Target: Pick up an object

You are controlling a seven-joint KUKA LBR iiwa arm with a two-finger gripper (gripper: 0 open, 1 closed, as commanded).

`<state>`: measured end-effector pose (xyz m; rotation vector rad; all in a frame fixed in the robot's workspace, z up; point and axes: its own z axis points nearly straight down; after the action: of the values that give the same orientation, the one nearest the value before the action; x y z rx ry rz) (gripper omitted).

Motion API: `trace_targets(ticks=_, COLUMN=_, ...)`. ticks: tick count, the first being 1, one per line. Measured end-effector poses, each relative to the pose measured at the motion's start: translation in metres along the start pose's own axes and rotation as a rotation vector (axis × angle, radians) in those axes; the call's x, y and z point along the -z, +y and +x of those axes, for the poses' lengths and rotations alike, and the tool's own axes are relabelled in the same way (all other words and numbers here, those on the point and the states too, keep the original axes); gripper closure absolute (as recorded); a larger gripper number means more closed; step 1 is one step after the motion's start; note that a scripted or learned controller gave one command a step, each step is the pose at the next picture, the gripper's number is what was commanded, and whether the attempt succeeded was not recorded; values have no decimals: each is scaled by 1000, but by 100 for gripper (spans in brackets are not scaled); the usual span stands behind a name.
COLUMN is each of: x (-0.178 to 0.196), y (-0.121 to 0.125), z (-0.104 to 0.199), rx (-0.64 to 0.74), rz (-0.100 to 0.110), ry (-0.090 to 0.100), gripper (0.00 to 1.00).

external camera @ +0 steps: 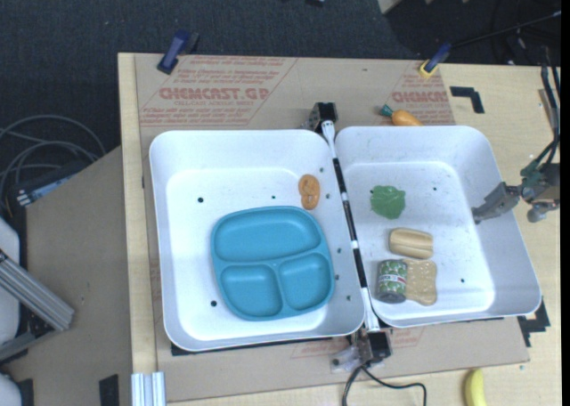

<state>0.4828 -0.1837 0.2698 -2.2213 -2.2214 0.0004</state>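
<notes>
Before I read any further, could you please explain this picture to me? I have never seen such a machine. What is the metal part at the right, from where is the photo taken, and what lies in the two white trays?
One camera fixed above a bench took this photo, looking down at a slant. The grey metal part at the right edge is the gripper of a robot arm, which reaches in over the rim of the right bin. I cannot tell whether it is open or shut, and nothing shows in it. That bin holds a green toy, a tan bread-like block, a small green can and a beige cracker-like piece touching the can. The left bin holds a blue divided plate and a small orange piece.
</notes>
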Motion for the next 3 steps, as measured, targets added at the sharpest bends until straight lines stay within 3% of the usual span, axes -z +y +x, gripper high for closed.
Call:
trace_targets(ticks=1, x=-132, y=50, z=60, rx=2, rz=3, ry=2, gripper=0)
trace_targets(ticks=2, x=-186, y=56, z=77, rx=1, rz=2, ry=1, gripper=0)
trace_targets(ticks=3, x=-185, y=45, z=87, rx=0, rz=2, ry=2, gripper=0)
